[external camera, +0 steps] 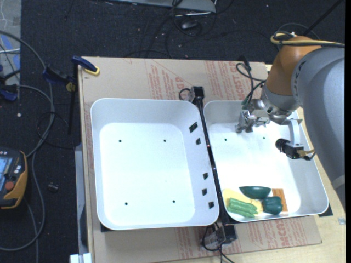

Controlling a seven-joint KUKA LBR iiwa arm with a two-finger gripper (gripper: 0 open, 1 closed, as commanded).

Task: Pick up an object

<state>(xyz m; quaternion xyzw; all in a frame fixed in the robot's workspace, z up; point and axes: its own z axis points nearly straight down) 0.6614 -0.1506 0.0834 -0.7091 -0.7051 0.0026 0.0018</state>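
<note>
Camera view, biggest first. Bench (142,75) — brown cardboard-like top with red print, dark speckled floor around it on the left and far sides. Arm (323,92) comes in from the right, grey body with the orange band (285,64) above the wrist, hanging over the far right part of the right bin.

Left bin (104,163): white, shallow, a few small dark dots on its floor. Right bin (307,171): white, touching the left bin along a dark seam fitted with small black clips.

Gripper (247,124) sits over the far end of the right bin, well apart from the objects, pointing left and down. Can't tell how far the pincer is open — the tips are small and metallic against white. Nothing visible between them.

Objects are all bunched in the near corner of the right bin:
- dark green bowl-like piece (255,191), farthest of the cluster
- light green ridged item (242,207), near left, lying across a pale yellow flat piece (231,194)
- teal blocky item (272,205), just right of the ridged one
- orange-brown flat bit (280,193) behind the teal item, mostly hidden

Small black part with an orange tip (290,148) hangs near the right wall of the right bin, below the wrist.

Off the bench: blue-and-yellow clamp (85,66) at the far left corner, yellow-edged handheld unit (12,177) on the floor at left, loose cables (33,100) on the floor.
</note>
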